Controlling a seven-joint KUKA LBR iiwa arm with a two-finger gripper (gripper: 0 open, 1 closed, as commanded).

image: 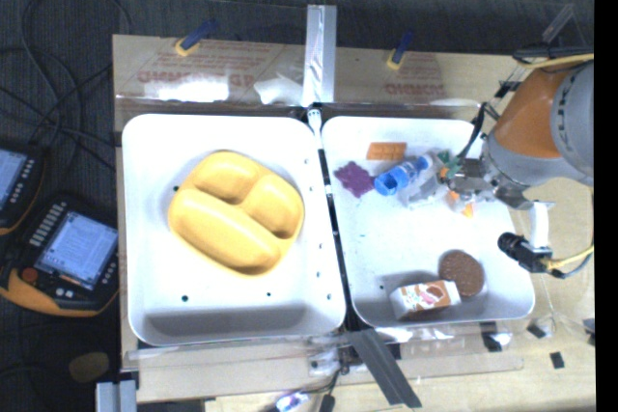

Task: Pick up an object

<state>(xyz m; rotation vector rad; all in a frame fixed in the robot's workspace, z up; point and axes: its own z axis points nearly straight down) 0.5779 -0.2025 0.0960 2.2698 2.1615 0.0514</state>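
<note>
My gripper (pixel 462 183) is low over the right bin (pixel 386 265), near its right wall, with the grey and orange arm (pixel 541 125) reaching in behind it. Small orange and green pieces (pixel 454 198) lie right at its tip. Just left of it lies a clear bottle with a blue cap (pixel 401 176). A purple piece (pixel 353 178) and a flat orange cracker (pixel 386 151) sit further left. Near the front of the bin are a round brown disc (pixel 462 272) and a brown and white carton (pixel 425 298).
The left bin (pixel 154 294) holds a big yellow bread-shaped lump (pixel 235 211). A divider ridge (pixel 328 207) separates the bins. Cables and a handheld pendant (pixel 68 251) lie off the bench at the left. A black fitting (pixel 521 251) hangs by the right bin's edge.
</note>
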